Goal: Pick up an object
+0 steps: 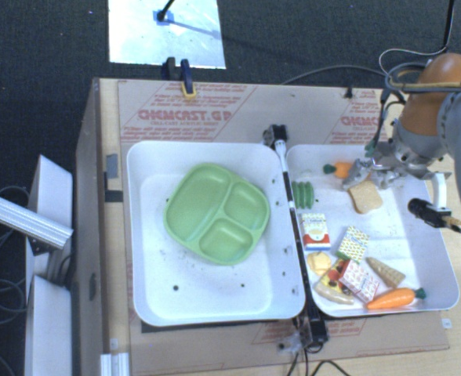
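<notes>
Camera view has the gripper [374, 171] low over the far part of the right bin [442, 269], the arm [438, 104] reaching in from the right. Whether its fingers are apart or together cannot be told; the metal parts blur into one cluster. A bread slice [365, 197] lies directly below and touching the gripper tip, its far edge partly hidden by it. A small carrot [339, 168] lies just left of the gripper. Nearer lie a green pod [303, 193], a fries box [315, 230], a checkered packet [353, 243], a cone [386, 272], a big carrot [391, 298] and a heap too jumbled to sort out. The left bin [148, 288] holds a green tray [217, 213].
</notes>
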Controlling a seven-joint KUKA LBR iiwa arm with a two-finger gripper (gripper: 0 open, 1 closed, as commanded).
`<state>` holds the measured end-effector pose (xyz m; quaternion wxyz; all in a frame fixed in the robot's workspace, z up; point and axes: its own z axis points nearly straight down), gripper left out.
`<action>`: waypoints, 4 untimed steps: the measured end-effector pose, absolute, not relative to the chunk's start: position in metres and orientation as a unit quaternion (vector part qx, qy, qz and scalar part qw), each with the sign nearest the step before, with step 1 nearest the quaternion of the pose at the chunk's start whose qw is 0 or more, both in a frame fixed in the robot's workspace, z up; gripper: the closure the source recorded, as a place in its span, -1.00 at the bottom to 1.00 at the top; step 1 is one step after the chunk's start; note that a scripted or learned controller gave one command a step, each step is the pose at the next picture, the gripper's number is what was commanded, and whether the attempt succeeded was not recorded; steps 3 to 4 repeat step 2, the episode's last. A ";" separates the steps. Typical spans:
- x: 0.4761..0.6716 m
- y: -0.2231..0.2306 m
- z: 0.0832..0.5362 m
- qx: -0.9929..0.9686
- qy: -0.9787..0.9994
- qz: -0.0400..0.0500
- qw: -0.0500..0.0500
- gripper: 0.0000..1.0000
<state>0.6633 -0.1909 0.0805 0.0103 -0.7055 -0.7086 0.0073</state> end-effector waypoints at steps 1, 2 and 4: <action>0.664 -0.191 0.091 -0.705 -0.709 0.007 0.010 1.00; 0.584 -0.164 0.194 -0.706 -0.708 -0.001 -0.003 1.00; 0.584 -0.164 0.194 -0.706 -0.708 -0.001 -0.003 1.00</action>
